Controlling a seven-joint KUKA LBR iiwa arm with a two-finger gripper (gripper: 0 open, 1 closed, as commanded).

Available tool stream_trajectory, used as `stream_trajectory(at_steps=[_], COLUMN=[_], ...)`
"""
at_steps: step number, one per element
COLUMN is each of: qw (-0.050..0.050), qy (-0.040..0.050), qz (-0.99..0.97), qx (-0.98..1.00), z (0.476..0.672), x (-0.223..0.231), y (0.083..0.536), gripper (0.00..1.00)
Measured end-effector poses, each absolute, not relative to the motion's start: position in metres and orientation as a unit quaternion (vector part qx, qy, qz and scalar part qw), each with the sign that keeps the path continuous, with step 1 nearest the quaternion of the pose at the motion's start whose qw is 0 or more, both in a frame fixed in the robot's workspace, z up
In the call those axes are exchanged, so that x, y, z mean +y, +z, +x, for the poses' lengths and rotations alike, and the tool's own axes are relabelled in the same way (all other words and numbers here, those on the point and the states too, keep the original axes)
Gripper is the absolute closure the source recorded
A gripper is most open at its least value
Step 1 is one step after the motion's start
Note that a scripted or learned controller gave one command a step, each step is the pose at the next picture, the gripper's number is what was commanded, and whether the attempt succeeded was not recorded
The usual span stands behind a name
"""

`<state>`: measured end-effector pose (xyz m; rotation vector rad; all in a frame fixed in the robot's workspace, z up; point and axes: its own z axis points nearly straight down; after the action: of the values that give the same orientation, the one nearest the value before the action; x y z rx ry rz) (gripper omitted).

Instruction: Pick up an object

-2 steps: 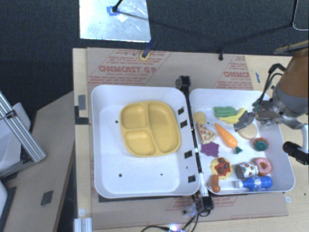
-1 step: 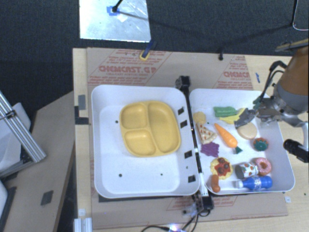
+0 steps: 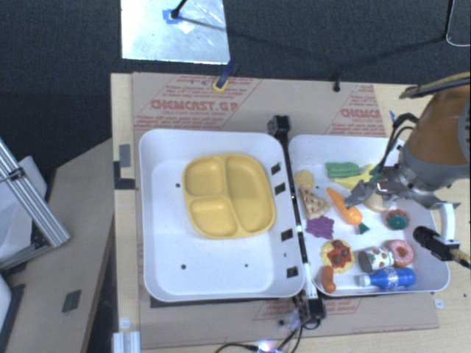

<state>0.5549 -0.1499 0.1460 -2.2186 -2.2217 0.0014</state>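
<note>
The right bin (image 3: 441, 274) holds several toy foods. Among them are an orange carrot (image 3: 343, 204), a green piece (image 3: 340, 170), a yellow banana (image 3: 363, 175), a pizza slice (image 3: 315, 203), purple grapes (image 3: 320, 228), a pink donut (image 3: 402, 252) and a blue bottle (image 3: 388, 278). My gripper (image 3: 362, 194) reaches in from the right and hangs low over the middle of this bin. Its tip is just right of the carrot's upper end and below the banana. Nothing visibly hangs from it.
In the left bin (image 3: 162, 271) lies a yellow divided plate (image 3: 227, 195). A black clip divider (image 3: 288, 197) runs between the bins. A teal round toy (image 3: 397, 219), a red and white can (image 3: 376, 258) and a round red toy (image 3: 338, 254) crowd the right bin's front.
</note>
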Motion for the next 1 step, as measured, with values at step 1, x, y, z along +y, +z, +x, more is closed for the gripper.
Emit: stream_trajectory(at_steps=[1], qw=[0.001], qy=[0.0004], qz=[-0.707], qx=[-0.707], z=[0.5477], x=[-0.1513], y=[0.1012], gripper=[0.00])
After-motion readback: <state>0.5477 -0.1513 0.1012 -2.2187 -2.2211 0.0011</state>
